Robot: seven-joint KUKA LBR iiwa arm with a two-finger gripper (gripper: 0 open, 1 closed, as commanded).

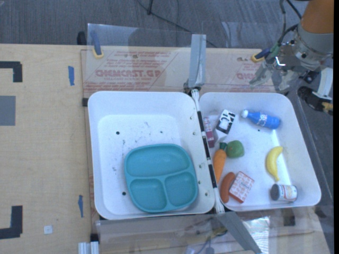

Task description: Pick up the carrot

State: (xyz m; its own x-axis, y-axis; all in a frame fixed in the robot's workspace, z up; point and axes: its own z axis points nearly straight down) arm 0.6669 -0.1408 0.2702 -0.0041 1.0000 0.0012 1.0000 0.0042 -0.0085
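- The gripper (274, 74) hangs at the upper right of the camera view, above the far rim of the right bin (304, 157), beyond the bin's 1 o'clock corner; its fingers (260, 76) are spread apart with nothing between them.
- Above the gripper rises the arm's orange band (320, 12), cut by the top edge of the view.
- The carrot (219, 164) lies in the right bin close to its left wall, at about 9 o'clock from the bin's centre, its green top pointing to the far side and its tip to the near side.
- A green round vegetable (234, 148) sits just beside the carrot's top, at 2 o'clock from it.
- A brownish sausage-like piece (226, 187) lies near the carrot's tip, at 5 o'clock, touching a red-and-white packet (242, 186).
- A banana (273, 162) lies at 3 o'clock from the bin's centre, and a small can (284, 192) on its side sits near the 5 o'clock corner.
- A blue bottle (261, 119) lies at 12 o'clock, with a black-and-white box (226, 121) at 11 o'clock.
- The left bin (106, 115) holds a teal divided plate (160, 177) toward its 5 o'clock side.
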